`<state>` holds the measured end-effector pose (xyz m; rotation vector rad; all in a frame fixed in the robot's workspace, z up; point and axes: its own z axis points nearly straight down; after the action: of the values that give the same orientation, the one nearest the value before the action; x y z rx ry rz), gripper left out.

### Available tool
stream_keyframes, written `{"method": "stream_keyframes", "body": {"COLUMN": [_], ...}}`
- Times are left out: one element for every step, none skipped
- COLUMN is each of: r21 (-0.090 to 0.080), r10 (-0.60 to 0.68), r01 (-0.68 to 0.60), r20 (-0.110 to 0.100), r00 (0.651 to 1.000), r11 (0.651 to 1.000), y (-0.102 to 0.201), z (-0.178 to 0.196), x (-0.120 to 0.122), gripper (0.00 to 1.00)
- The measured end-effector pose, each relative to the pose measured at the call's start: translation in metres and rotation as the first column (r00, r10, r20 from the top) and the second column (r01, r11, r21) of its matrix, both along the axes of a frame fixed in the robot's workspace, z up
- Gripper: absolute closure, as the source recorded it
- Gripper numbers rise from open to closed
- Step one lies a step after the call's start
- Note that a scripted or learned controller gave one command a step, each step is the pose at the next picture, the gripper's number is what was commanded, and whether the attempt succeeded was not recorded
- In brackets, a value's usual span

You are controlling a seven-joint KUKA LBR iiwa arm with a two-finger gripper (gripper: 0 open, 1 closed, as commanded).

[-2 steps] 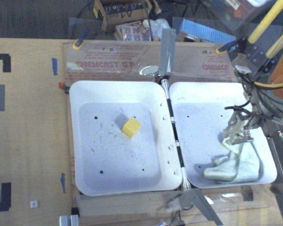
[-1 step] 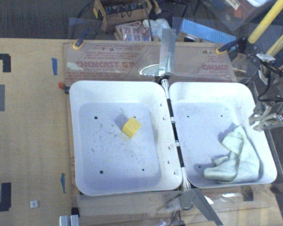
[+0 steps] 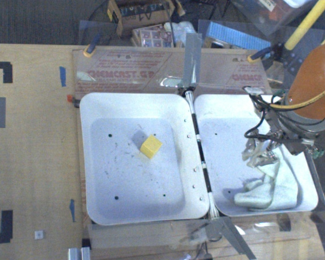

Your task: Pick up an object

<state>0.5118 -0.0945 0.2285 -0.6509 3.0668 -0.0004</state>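
My gripper point(image 3: 258, 155) hangs over the right side of the right bin point(image 3: 222, 110). Its fingers are shut on the top end of a white cloth point(image 3: 261, 193). The cloth stretches up from the bin floor to the fingers as a narrow strip, and its lower part still lies bunched on the floor near the front right corner. A yellow block point(image 3: 150, 147) sits alone on the floor of the left bin point(image 3: 97, 112), a little behind the middle, well apart from the gripper.
The arm, with its orange band point(image 3: 313, 85) and cables, covers the right bin's far right side. A raised divider point(image 3: 197, 145) runs between the bins. Cardboard panels point(image 3: 130, 72) stand behind both bins. The wooden bench point(image 3: 32, 145) extends to the left.
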Motion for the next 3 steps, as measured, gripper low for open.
{"method": "stream_keyframes", "body": {"r21": [-0.003, -0.003, -0.004], "r10": [0.236, 0.237, 0.378], "r01": [-0.236, -0.237, -0.378], "r20": [0.003, 0.003, 0.003], "r00": [0.972, 0.972, 0.926], "r11": [0.972, 0.972, 0.926], "y": [-0.040, -0.040, -0.045], "z": [0.023, 0.023, 0.076], "x": [-0.008, -0.008, 0.029], "gripper": [1.00, 0.00, 0.00]}}
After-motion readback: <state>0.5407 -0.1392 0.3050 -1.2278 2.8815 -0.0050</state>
